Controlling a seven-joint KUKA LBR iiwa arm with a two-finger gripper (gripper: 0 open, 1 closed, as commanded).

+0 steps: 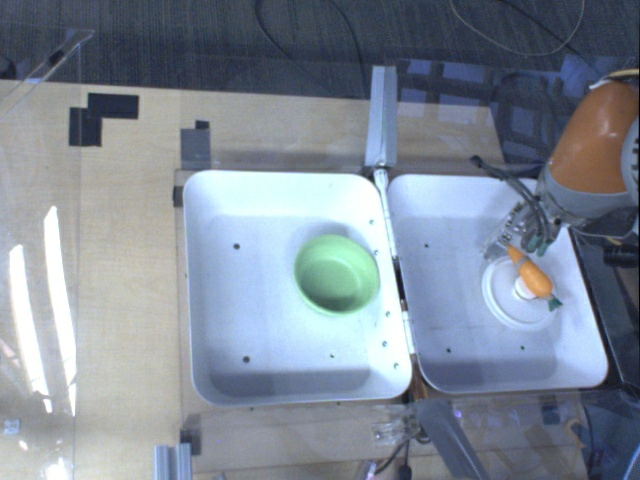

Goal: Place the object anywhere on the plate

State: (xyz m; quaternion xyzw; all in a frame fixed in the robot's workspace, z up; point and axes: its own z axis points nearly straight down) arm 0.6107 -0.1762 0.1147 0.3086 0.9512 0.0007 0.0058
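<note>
Claw [527, 236] first: hanging low over the right bin [450, 358], just above the carrot's top end; open or closed, impossible to tell. Then largest down: left bin [230, 368] holding a green bowl [337, 272], apparently uninvolved. Small white plate [500, 308] at the right bin's far side. Orange carrot [532, 276] lying across it, probably already placed.
</note>
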